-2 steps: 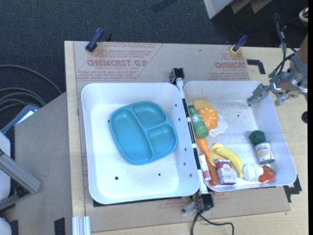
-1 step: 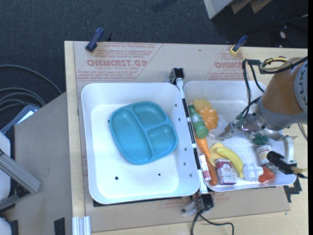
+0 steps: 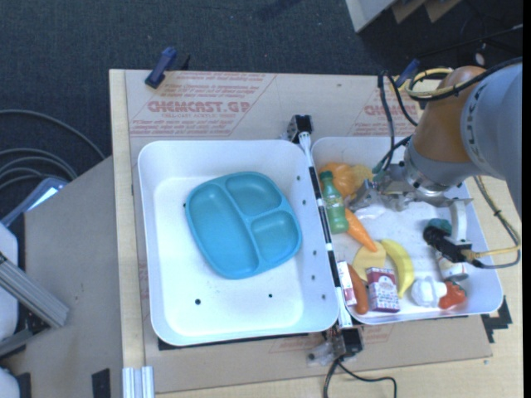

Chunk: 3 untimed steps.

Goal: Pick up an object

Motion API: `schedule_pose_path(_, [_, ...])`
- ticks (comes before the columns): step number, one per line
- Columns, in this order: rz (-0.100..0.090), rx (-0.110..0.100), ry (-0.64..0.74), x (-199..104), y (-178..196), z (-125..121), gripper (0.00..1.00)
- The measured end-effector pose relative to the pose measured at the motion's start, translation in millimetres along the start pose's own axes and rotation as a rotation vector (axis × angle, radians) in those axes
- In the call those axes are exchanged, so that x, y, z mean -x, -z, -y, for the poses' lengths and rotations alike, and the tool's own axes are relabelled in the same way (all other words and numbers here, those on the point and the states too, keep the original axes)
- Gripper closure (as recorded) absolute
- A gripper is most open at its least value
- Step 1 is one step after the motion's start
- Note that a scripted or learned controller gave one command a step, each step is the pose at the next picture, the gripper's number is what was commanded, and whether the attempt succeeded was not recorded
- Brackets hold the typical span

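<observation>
two shallow white bins are seen side by side on the bench. the left bin is occupied by a blue divided plate, laid flat near its middle. the right bin is crowded with small things: a green bottle is laid along the wall shared with the left bin, a yellow piece is seen just behind it, a carrot is angled beside it, a banana is curved nearer the front, and a small red and white carton is stood at the front edge. the gripper is lowered into the far part of the right bin, near the yellow piece. whether the jaws are open or closed cannot be told, and nothing can be seen held.
</observation>
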State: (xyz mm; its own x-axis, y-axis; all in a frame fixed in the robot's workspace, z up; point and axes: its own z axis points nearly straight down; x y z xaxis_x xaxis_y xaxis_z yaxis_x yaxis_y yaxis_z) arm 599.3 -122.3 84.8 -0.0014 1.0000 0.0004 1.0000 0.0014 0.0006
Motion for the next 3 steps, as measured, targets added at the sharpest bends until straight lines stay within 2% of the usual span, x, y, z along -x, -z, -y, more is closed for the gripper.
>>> schedule_pose_path(1, [0.008,0.006,-0.005,-24.8,1.7,51.8,0.00])
schedule_pose_path(2, [0.002,0.001,-0.001,-28.4,0.5,1.3,0.00])
schedule_pose_path(3, [-0.003,-0.039,0.002,-23.6,-5.6,-55.1,0.00])
